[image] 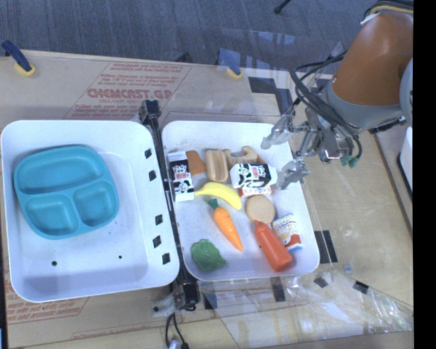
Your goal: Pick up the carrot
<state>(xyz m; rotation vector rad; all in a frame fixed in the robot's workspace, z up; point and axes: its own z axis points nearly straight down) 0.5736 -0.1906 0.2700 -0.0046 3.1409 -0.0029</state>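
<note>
The pick has not begun in any visible sense: the small orange carrot with a green top (227, 226) lies flat on the floor of the shallow white right-hand bin (309, 233), slanting from upper left to lower right, with nothing gripping it. Its green end sits just below the yellow banana (218, 193), a green broccoli-like piece (207, 256) lies near its lower left, and an orange-red bottle (273, 246) lies just beside it on the right. Everything remains to be done: reaching over, descending, closing, lifting.

The metal two-finger tool (285, 151) hangs over the bin's upper right corner, well apart from the carrot. Its fingers look spread, one near the bin's top rim and one lower by the black-and-white carton (251, 178), and nothing sits between them. Whether the lower finger touches the bin is unclear.
</note>
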